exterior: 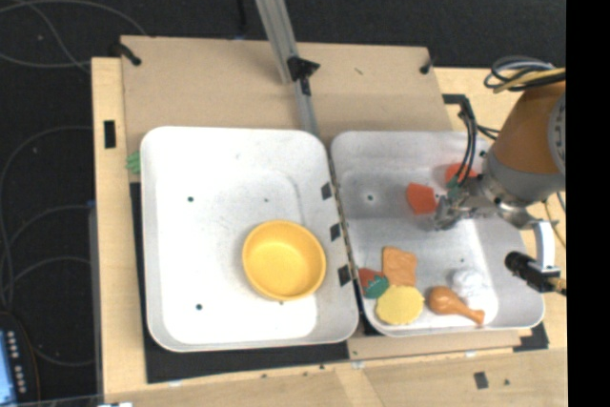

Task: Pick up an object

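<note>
The grey arm with its orange band (526, 136) leans in from the right over the right-hand shallow white bin (381, 165); its two-finger gripper (446, 213) hangs low above that bin's upper middle, just beside a small red-orange block (420, 197) that lies on the bin floor to the gripper's left; whether the two touch I cannot tell, and whether the claw is spread or clenched I cannot tell either (it is a small dark blur from here); nothing can be seen held between its tips; a second scrap of red-orange (456, 174) shows just above the gripper, half hidden by black cables

Along the right bin's near edge lies a cluster; an orange flat wedge-like piece (400, 264) in the middle; below it a round yellow knobbly disc (399, 305); touching the disc's upper left a small teal piece (377, 285) with a bit of dark red (366, 276) beside it; to the disc's right a brown drumstick-shaped toy (450, 302); above that a small white lumpy object (467, 282)

The left-hand shallow white bin (191, 176) holds a yellow round plastic bowl (283, 259), upright, toward its near right part; well apart from the arm

No brand, label or writing can be read on any of the things; both bins sit on a tan board (219, 81); a grey metal pole (270, 0) slants up from the board's far side
</note>
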Robot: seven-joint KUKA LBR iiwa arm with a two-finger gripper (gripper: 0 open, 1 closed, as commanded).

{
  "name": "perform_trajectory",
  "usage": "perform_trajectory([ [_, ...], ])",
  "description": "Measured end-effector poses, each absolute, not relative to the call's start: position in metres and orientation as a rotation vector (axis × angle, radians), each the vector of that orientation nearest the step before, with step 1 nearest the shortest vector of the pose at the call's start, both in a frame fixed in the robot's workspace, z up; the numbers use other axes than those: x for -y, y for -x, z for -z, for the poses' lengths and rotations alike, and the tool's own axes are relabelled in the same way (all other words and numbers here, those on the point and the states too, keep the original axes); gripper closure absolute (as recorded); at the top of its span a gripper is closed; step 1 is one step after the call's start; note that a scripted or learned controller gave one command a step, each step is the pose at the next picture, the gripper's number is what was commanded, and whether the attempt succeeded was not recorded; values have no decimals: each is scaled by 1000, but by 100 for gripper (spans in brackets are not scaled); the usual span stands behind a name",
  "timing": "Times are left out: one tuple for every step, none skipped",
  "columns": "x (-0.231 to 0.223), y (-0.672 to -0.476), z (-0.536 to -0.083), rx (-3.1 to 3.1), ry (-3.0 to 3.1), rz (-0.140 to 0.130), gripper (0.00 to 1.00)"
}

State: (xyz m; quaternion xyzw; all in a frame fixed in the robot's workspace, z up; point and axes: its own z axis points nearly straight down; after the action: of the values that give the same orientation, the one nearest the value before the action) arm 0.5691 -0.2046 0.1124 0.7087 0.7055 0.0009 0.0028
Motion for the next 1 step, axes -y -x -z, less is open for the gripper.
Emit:
perform_trajectory([
  [206,-573,-156,-2221,-2214,-5,100],
])
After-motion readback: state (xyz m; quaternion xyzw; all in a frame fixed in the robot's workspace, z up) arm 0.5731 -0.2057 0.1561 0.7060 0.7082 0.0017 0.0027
